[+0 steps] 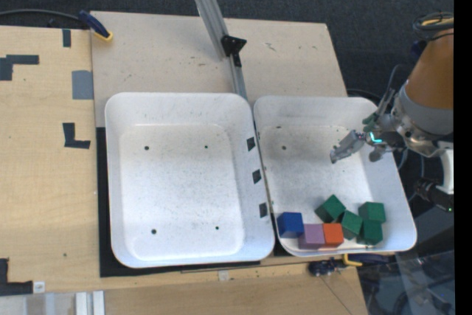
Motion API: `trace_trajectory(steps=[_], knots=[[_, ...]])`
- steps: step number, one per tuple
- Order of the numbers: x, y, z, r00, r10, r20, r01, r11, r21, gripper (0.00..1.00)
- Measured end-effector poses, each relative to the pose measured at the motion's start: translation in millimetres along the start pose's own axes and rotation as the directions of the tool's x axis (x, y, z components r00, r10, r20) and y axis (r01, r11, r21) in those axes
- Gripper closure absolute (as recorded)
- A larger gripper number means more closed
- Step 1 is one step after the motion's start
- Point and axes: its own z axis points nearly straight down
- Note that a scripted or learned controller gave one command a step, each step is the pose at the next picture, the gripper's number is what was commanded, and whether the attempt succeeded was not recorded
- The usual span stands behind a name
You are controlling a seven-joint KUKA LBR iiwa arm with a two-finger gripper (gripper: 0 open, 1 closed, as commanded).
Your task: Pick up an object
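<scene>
Several small blocks lie at the front of the right bin (310, 122): a blue block (290, 223), a purple block (314, 234), an orange block (332, 234) and green blocks (332, 207) (372, 213) around them. My gripper (359, 144) hangs over the right half of the same bin, behind the blocks and apart from them. Its fingers (344, 149) point left and stand spread, with nothing between them.
The left bin (177, 177) sits beside the right one, their rims meeting in the middle. A slanted metal pole (209, 4) rises behind the bins. The wooden bench (44, 122) extends to the left, with a blue and yellow clamp (96, 24) at its back.
</scene>
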Motion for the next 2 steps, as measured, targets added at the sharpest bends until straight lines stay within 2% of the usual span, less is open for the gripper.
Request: trace_trajectory(steps=[1, 2], knots=[[0.0, 0.9, -2.2, 1.0, -0.001, 0.001, 0.001, 1.0, -0.004, 0.0], [-3.4, 8.0, 57.0, 1.0, 0.0, 0.001, 0.0, 1.0, 0.001, 0.0]])
